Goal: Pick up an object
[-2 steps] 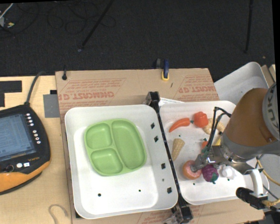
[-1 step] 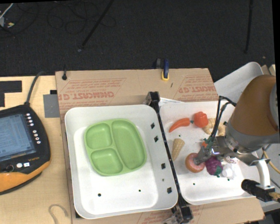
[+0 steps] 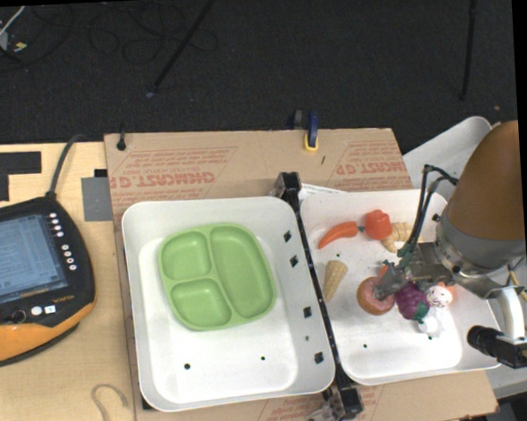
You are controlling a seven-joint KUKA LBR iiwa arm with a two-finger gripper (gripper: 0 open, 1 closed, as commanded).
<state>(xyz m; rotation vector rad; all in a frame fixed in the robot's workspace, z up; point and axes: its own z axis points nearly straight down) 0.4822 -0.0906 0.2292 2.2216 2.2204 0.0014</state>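
The hand (image 3: 399, 275) sits low in the right bin (image 3: 380, 367), close to its right wall; whether it is apart or together cannot be told. A purple toy (image 3: 412, 301) and donut (image 3: 373, 296) crowd it. The orange pepper (image 3: 338, 233) lies left of it, long axis slanting up-right. The left bin (image 3: 158, 381) holds a green tray (image 3: 218, 276).

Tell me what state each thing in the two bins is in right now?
Green tray: flat in the left bin, compartments bare.
Chili: lying loose, right bin.
Cone: lying on its side.
Donut: beside the gripper.
Purple toy: under the wrist, grip unclear.
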